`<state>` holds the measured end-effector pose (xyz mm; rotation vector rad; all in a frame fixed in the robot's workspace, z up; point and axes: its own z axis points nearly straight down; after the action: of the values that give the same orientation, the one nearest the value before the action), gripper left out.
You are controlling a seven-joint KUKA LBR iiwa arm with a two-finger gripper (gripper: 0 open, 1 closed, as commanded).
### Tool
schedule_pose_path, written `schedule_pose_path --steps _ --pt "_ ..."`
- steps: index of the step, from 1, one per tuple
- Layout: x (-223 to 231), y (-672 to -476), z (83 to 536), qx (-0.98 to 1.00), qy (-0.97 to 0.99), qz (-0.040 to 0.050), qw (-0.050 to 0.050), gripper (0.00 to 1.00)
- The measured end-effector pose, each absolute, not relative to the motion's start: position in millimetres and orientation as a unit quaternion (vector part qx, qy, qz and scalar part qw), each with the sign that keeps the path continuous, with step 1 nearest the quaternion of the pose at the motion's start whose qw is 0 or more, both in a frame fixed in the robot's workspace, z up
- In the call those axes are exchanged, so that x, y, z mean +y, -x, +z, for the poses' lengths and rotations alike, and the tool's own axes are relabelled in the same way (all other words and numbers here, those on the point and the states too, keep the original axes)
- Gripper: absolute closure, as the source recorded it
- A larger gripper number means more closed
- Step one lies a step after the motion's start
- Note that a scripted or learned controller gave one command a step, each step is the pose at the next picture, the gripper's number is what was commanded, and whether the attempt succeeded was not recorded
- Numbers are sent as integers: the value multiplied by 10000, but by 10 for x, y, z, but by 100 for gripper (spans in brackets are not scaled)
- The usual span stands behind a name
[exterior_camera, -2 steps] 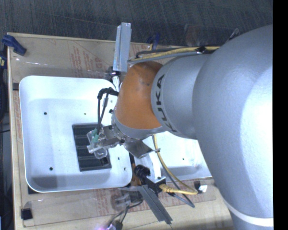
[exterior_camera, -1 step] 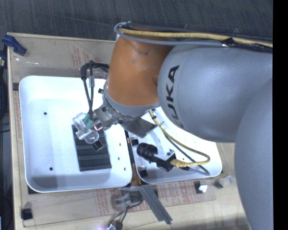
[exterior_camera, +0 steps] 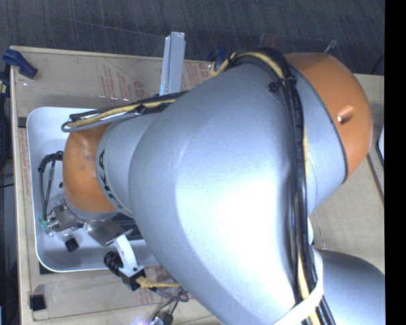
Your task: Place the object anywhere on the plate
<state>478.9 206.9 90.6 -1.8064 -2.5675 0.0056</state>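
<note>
In the camera view, the grey arm with its orange band reaches over the shallow white left bin, its bulk covering most of the bench; the step in hand looks like the reach or grasp inside that bin, though this is a judgement; the gripper sits low near the bin's front corner; its grip state cannot be told; the object and plate lie hidden, so the next move calls for lifting clear first.
</note>
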Motion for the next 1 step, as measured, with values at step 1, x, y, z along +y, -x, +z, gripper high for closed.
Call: schedule_pose_path --steps 1 --pt "1404 -4759 1318 -9188 3946 14 20 100"
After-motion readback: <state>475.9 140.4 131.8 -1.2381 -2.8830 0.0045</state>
